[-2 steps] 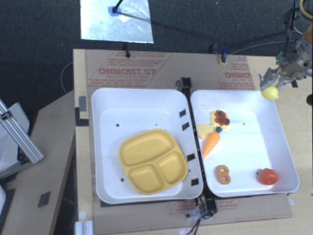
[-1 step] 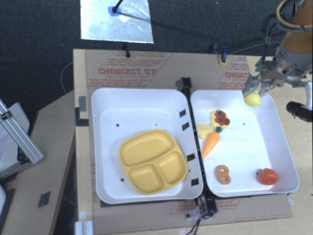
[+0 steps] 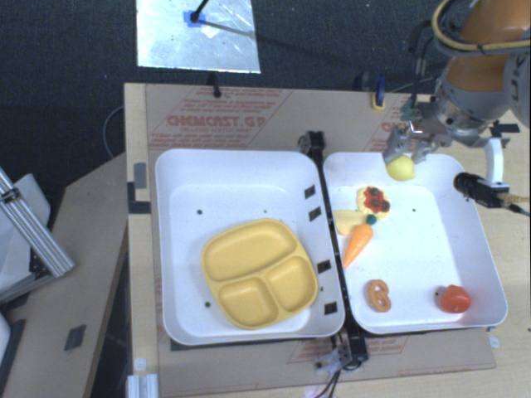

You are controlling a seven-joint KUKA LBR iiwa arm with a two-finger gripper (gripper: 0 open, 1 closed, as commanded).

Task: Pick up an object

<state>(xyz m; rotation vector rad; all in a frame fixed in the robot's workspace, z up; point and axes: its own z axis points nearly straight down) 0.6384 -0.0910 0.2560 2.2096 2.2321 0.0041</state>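
Far left there's a bit of aluminium framing [image 3: 29, 230] poking in at the edge, sitting off the bench. Up top, a shiny silver sheet [image 3: 197, 23] lies on the dark floor with a small blue bit on it.

The left bin [image 3: 178, 177] holds a yellow divided tray [image 3: 259, 272], three compartments, sitting a little toward the bin's near right corner and turned at an angle. A row of black clips [image 3: 319, 214] runs down the seam where the two bins meet.

The right bin [image 3: 477, 247] is where the food toys are. Closest to the seam there's a pale yellow piece [image 3: 347, 220], and touching it just below is a carrot [image 3: 358, 242], tip pointing down-left. Right above the carrot's green end is a small round thing with red and dark toppings [image 3: 373, 199], looks like a mini pizza. Near the front wall sits a pretzel-looking piece [image 3: 378, 295], and further right, in the near right corner, a red-orange tomato [image 3: 454, 299].

Up at the far edge of the right bin is a yellow lemon [image 3: 401, 168], and the gripper [image 3: 411, 152] is right on top of it. The fingers look like they straddle the lemon's top, partly spread, with the fruit between them, so it seems gripped, though I can't tell if the lemon is off the bin floor. The grey arm [image 3: 485, 31] with its orange band comes in from the upper right.
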